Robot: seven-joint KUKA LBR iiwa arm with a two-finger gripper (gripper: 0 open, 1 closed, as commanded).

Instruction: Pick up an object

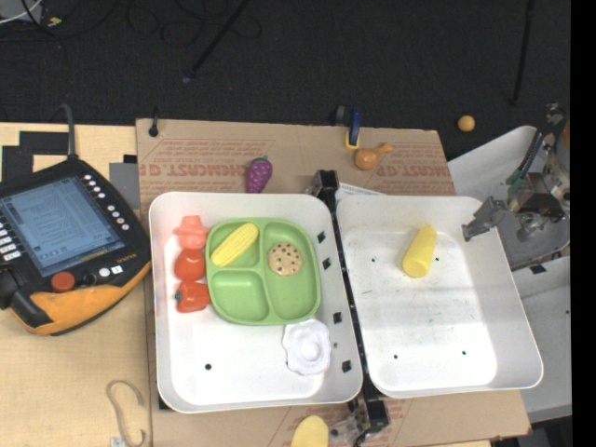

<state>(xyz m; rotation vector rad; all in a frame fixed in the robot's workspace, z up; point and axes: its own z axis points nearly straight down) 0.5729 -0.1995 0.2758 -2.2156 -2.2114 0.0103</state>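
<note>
A yellow cylinder (417, 251) lies alone in the right bin (447, 361), near its upper middle. My gripper (521, 214) hangs at the right bin's far right rim, to the right of the cylinder and well apart from it. The left bin (177, 371) holds a green divided plate (264, 291) with a corn cob (233, 243) and a cookie (285, 259) on it. Beside the plate on the left are a pink piece (191, 231) and two red pieces (190, 282). A white object (307, 347) lies below the plate.
A teach pendant (65, 240) rests on the bench to the left of the bins. On the cardboard behind the bins lie a purple grape bunch (258, 173) and an orange toy (371, 155), near a blue clamp (353, 130). A yellow item (310, 431) sits at the front edge.
</note>
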